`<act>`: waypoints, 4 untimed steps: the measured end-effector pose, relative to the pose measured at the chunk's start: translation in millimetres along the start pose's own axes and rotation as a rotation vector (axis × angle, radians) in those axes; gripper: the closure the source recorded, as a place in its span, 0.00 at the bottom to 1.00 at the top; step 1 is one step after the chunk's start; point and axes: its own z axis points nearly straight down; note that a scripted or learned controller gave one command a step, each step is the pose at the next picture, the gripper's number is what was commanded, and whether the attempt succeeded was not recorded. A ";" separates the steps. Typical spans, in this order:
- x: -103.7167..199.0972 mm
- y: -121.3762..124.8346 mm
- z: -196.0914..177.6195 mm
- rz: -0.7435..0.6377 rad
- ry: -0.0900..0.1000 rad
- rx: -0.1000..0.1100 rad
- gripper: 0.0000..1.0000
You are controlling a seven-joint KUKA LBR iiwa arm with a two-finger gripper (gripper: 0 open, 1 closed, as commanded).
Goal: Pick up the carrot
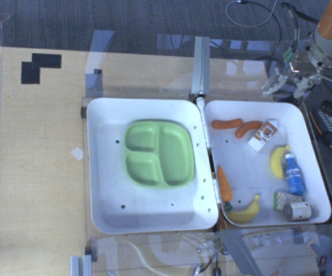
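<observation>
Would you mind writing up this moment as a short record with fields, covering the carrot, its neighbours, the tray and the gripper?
carrot: lies in the right bin, along its left wall
nearest neighbour: banana, just below the carrot's lower end
left bin: holds the green tray
gripper: above the right bin's top right corner, far from the carrot
progress: carrot not yet picked up

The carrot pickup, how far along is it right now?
Nothing looks done yet. The carrot lies in the right bin against its left wall, just above a banana. The gripper hovers beyond that bin's far right corner, with nothing seen between its fingers. Left to do: reach across to the carrot, descend, grasp and lift it.
</observation>
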 end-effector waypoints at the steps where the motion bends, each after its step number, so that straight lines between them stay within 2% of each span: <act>1: -10.3 -27.3 26.6 0.142 0.000 0.001 0.00; 2: 41.1 5.9 50.4 0.187 0.001 0.000 0.00; 3: 12.6 -7.6 119.9 -0.008 0.001 0.001 0.00; 4: -7.7 9.4 134.2 -0.207 -0.001 -0.003 0.00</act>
